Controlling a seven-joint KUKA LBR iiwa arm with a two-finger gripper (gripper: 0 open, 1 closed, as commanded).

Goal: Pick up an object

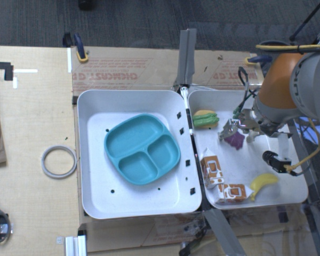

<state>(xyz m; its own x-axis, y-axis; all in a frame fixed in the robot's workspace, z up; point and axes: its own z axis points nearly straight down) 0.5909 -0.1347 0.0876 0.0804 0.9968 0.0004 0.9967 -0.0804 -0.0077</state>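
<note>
My gripper (239, 132) is low over the right bin (293, 193), at its back middle. It is open, its fingers apart on either side of a small purple toy (236, 140) that lies on the bin floor just below them. A green and tan toy food piece (205, 118) lies at the bin's back left. A brown and white carton (212, 170) and a second one (232, 193) lie along the bin's left front, with a yellow banana (262, 184) beside them at the front.
The left bin (90, 185) bears a teal divided plate (143, 148). A grey divider post (186, 57) rises between the bins at the back. A tape ring (59, 161) lies on the bench at left. The arm with its cables (280, 161) crosses the right bin's right side.
</note>
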